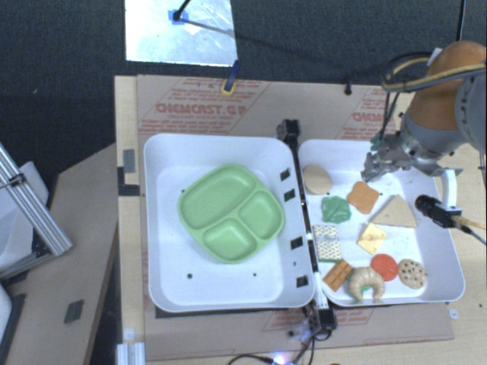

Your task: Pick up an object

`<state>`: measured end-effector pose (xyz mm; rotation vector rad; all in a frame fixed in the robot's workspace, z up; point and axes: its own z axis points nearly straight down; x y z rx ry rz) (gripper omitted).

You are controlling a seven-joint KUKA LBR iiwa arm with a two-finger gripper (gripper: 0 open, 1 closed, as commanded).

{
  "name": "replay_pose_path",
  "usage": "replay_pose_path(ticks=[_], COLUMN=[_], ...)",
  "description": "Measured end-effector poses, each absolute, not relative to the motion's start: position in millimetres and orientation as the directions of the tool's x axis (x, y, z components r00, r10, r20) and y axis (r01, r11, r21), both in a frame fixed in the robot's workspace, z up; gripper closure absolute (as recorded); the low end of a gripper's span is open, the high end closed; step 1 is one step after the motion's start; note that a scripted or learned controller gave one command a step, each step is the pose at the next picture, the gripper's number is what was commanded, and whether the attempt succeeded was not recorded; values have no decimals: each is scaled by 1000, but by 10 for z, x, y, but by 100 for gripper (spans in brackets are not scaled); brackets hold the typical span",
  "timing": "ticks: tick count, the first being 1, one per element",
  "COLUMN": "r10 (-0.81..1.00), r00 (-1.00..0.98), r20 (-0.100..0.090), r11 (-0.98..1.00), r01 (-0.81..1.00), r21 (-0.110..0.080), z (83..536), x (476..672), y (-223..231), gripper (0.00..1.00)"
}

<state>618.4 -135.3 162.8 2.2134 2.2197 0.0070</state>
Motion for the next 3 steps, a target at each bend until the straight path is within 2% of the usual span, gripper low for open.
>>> replay_pose_path(ticks=[1,2,3], r10=[1000,1000,1000], r00=[-5,-5,-7], r20=[-1,0,1], r11=[5,5,7], r01=[1000,1000,1000], r21=[7,3,0], z=[2076,2255,2270], x=[6192,6202,6034], y=[-1317,-1316,-912], gripper=[100,100,100])
